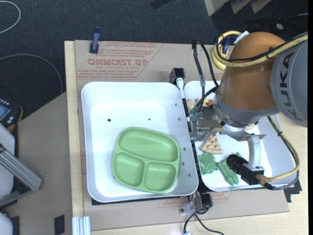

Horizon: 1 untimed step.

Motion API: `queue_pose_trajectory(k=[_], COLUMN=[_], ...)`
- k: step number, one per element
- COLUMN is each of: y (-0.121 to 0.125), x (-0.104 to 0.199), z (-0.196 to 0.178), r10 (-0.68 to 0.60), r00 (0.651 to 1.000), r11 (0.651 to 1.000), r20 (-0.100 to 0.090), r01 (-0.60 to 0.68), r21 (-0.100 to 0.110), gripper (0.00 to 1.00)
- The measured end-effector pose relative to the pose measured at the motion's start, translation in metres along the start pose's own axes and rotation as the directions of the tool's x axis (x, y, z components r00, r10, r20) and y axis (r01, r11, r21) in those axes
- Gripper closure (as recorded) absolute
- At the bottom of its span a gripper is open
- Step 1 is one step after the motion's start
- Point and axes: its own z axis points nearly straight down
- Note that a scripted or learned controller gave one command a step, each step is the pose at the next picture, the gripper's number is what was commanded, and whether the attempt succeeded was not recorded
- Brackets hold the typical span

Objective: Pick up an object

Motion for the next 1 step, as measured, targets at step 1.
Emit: queue_pose_trajectory(k=[1], y=[0.0011], x=[0.0558], z=[-0.1393], r10=[-0.004], r00=[1.000], r11=[1.000], r20=[-0.003], r01=[0.004], r21=[-0.022], gripper=[1.00])
